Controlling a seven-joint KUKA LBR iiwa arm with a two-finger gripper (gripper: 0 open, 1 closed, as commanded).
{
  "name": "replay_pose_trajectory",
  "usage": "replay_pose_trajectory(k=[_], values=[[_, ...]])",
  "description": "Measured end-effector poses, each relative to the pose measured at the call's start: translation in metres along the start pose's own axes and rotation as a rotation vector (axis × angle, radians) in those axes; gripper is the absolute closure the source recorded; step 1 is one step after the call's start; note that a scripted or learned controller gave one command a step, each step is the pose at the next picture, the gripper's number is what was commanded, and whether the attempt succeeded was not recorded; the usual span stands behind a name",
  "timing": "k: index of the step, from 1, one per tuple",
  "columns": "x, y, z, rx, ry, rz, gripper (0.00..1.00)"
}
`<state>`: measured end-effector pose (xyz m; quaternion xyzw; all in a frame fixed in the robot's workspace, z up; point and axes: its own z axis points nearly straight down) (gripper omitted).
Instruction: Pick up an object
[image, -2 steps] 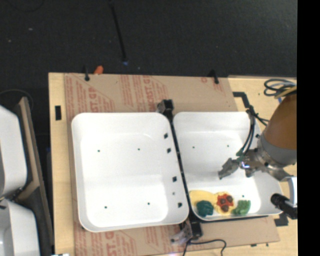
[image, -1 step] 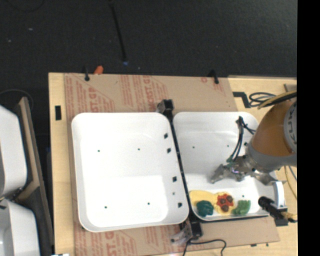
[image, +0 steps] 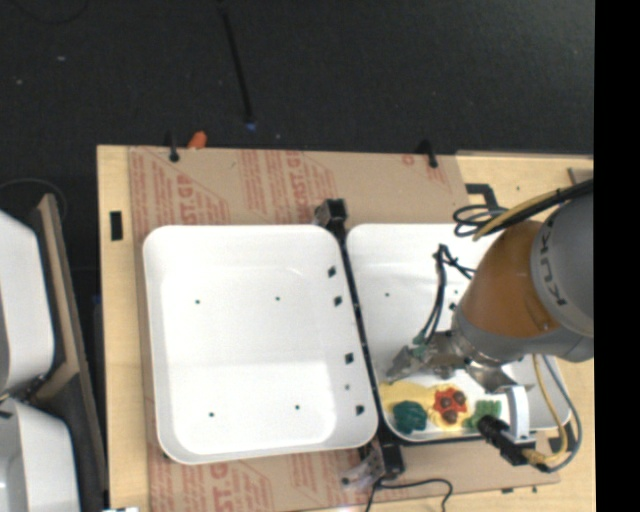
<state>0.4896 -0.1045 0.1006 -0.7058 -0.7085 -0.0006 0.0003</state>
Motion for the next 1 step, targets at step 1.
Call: replay_pose_trajectory(k=[1], values=[[-0.0117,0.0881,-0.0002,-0.001,-0.002,0.003,0.0]])
